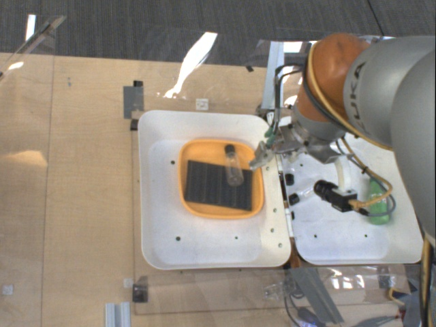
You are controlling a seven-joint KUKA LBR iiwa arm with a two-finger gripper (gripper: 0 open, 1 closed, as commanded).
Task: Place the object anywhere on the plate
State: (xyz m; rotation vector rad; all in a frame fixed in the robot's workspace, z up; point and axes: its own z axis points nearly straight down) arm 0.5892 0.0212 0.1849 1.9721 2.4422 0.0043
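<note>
Bottle (233, 166) just left of pincer (261, 157)

The arm (381, 67) is cut off by the picture's right and top edges and hides the far part of the right bin (354, 244). The gripper (262, 157) is too small and blurred to read at its fingertips. The small clear object (233, 165) on the orange plate (187, 206) is too indistinct to name.

Plate (188, 210): orange, with dark ribbed black mat (211, 184). Bottle (233, 167): clear, black cap. Bins (160, 237): white. Worktop (68, 182): pale wood. Arm (381, 80): grey, orange band.
</note>
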